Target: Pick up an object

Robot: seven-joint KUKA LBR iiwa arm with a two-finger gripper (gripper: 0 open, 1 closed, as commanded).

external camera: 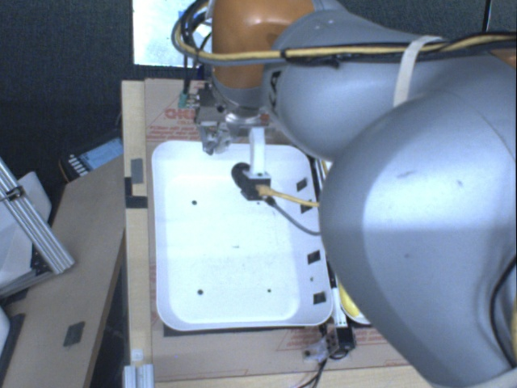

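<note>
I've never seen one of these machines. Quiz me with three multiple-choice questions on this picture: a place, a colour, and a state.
1. Where is the claw?
A. over the white bin's far edge
B. over its near edge
C. off the bench

2. What colour is the band above the wrist?
A. blue
B. orange
C. green

3. What blocks the right-hand bin?
A. a cloth
B. a box
C. the arm

Answers: 1 A, the claw hangs by the white bin far rim. 2 B, it shows orange. 3 C, the grey arm covers it.
</note>
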